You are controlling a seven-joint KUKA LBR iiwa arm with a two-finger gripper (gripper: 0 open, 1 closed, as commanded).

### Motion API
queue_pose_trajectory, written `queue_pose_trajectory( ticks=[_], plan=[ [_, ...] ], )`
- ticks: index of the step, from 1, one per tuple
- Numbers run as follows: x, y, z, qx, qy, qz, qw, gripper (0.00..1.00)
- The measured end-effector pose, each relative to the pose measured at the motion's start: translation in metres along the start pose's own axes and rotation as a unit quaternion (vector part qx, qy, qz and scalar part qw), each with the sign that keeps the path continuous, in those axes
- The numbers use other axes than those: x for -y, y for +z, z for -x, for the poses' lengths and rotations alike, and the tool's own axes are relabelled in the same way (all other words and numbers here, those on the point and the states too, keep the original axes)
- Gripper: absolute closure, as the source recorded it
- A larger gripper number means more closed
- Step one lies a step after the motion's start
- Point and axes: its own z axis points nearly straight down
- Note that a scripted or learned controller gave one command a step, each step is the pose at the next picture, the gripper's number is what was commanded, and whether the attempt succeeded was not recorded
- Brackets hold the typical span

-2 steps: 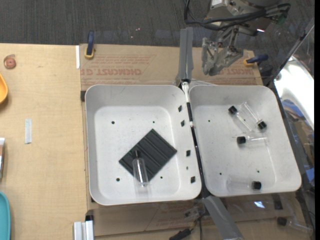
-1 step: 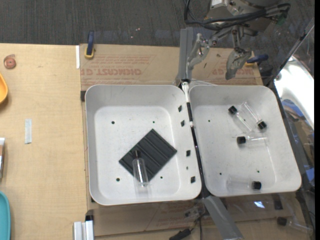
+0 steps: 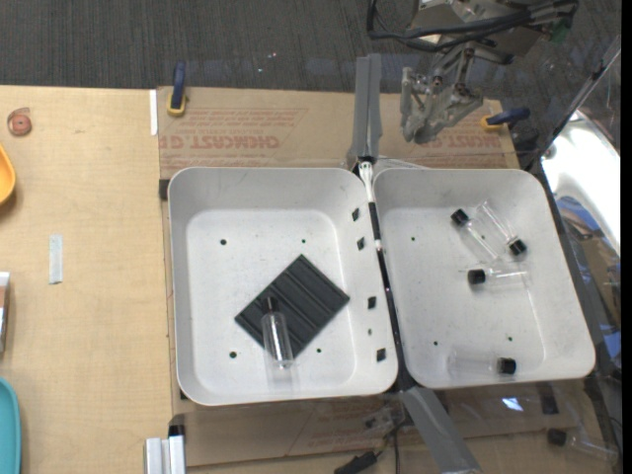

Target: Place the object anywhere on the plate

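Vial lies on the plate mid-bin, walls well apart; gripper hovers beyond, fingers apart, holding nothing.

**Even overhead light, one blown-out patch by the right bin**

Bright, diffuse light fills the scene; shadows inside the white bins are faint and soft. Below and to the right of the gripper, a glare patch burns out to pure white. The gripper itself looks slightly soft. The picture is mildly grainy, without obvious edge distortion.
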Motion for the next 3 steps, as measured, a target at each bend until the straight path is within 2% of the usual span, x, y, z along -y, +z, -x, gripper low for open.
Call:
queue_pose_trajectory(
  ticks=[1,2,3],
  plan=[
    [-0.0001,0.0239,-0.0838,-0.002,-0.108,0.002,0.9942,1.00],
    [-0.0001,0.0239,-0.0837,-0.002,-0.108,0.002,0.9942,0.00],
    [0.0015,0.0156,-0.0836,0.000,-0.105,0.001,0.9945,1.00]
  ],
)
